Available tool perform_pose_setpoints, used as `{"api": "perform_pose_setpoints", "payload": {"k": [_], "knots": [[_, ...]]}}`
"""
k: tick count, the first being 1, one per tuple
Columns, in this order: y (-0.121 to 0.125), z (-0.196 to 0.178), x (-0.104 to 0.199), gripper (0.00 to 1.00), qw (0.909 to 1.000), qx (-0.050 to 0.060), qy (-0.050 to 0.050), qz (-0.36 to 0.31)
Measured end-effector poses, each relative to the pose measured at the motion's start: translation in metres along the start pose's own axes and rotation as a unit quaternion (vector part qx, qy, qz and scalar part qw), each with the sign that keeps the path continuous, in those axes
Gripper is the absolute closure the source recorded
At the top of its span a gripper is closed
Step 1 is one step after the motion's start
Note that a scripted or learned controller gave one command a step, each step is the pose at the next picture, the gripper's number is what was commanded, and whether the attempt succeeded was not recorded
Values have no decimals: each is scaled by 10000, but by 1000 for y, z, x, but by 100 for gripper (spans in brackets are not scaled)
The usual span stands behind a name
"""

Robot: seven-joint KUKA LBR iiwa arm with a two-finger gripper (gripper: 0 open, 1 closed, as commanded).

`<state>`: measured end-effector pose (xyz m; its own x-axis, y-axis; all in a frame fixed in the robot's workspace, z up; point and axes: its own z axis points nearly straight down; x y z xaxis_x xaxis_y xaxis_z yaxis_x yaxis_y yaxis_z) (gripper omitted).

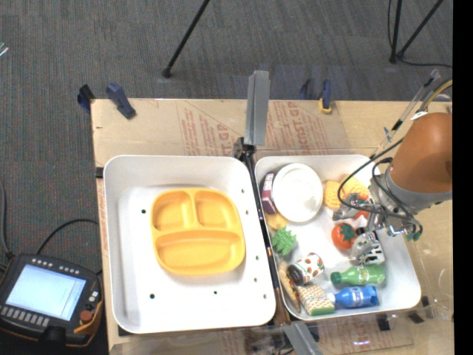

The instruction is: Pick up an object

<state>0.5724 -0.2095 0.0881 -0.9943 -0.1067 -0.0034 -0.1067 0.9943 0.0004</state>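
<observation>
My gripper [367, 248] hangs low over the right bin [409, 268], below the arm's orange band [426, 152]. It is just right of a red tomato [342, 236] and just above a green bottle [360, 276]. I see nothing held in it. A blue bottle [357, 296] lies in front of the green one. Other pieces in this bin: a white round bowl [297, 191], a yellow corn-like piece [354, 191], a green leafy toy [284, 239], a spotted ball [311, 265] and a small patterned box [314, 299].
The left bin [122, 272] holds a yellow divided plate [197, 230]. A grey upright post [257, 109] stands behind the seam between the bins. A teach pendant [48, 298] lies on the floor at the lower left. Cables loop beside the wrist.
</observation>
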Motion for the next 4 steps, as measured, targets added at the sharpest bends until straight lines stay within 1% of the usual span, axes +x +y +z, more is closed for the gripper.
{"api": "perform_pose_setpoints", "payload": {"k": [1, 2, 3, 4], "knots": [[80, 1, -13, 0, 9999, 0, 16, 101], [16, 0, 46, 0, 9935, -6, 5, -1135], [37, 0, -34, 0, 9993, -10, -1, -370], [-1, 0, 28, 0, 9974, -1, 16, -718]]}}
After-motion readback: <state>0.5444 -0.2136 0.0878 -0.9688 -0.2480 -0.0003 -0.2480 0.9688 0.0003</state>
